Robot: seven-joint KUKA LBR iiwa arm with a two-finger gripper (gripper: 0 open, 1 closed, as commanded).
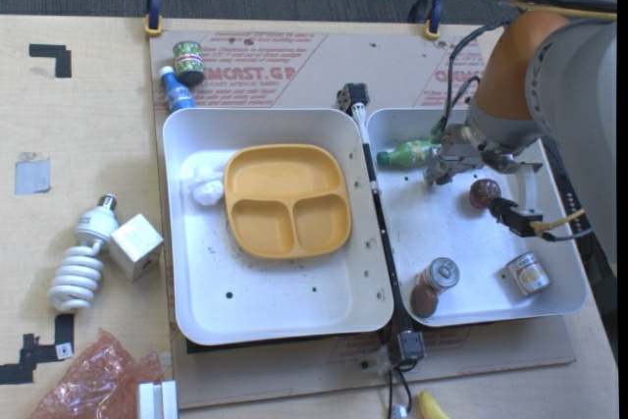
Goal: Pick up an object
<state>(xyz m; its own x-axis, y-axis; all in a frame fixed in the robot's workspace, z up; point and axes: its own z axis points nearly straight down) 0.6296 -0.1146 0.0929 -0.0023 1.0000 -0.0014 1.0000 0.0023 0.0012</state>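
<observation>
Green plastic bottle [408, 153] lies beside the metal pincer [439, 174].

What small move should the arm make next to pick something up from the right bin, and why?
Probably a short descent toward the green plastic bottle. The end effector sits in the right white bin just beside that bottle's right end, closer to it than to the dark round ball, and nothing is visibly held between its fingers.

spiral bulb [77, 262], white cube [136, 244], blue clamps [154, 7]
</observation>
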